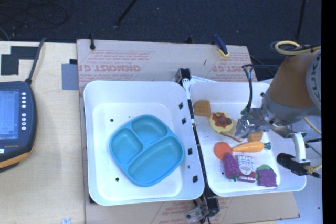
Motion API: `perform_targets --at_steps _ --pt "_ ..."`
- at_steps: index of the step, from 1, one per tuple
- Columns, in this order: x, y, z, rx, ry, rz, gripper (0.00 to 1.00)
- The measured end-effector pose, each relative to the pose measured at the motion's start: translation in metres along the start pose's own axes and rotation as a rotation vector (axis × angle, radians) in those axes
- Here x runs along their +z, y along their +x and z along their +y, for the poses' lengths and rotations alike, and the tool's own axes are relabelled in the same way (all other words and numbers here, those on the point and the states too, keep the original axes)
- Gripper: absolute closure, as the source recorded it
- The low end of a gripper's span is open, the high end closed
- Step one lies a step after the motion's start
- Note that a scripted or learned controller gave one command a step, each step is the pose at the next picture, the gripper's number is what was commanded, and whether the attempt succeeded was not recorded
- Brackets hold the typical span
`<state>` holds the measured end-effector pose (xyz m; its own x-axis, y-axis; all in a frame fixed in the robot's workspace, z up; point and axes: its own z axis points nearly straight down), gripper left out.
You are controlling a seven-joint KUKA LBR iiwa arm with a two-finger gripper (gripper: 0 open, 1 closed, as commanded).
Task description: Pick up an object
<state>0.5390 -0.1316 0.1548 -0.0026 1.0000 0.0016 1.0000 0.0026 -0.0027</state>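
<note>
One grey two-finger gripper (pixel 244 127) hangs low over the toy food in the right white bin (pixel 231 93).
Reaching step, I think; fingers' state I cannot tell. Next it must close on the orange plastic carrot (pixel 248 147).

The left bin (pixel 100 107) has bare floor all around the blue plate (pixel 147 149). The right bin (pixel 294 185) is crowded: toys (pixel 242 157) packed close, the arm (pixel 291 92) overhanging its right side.

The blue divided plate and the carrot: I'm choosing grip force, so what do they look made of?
Blue divided plate: likely hard moulded plastic, its colour even and its compartment rims rounded, with a soft sheen. Carrot: probably plastic toy food, with flat uniform orange and a green stub.
</note>
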Motion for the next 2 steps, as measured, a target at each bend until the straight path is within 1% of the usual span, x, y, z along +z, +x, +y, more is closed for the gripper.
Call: perform_targets --at_steps 1,2 --pt "0.000 -0.001 -0.001 0.003 0.000 -0.001 0.00" --pt "0.070 0.031 -0.034 0.005 0.001 0.000 0.00"
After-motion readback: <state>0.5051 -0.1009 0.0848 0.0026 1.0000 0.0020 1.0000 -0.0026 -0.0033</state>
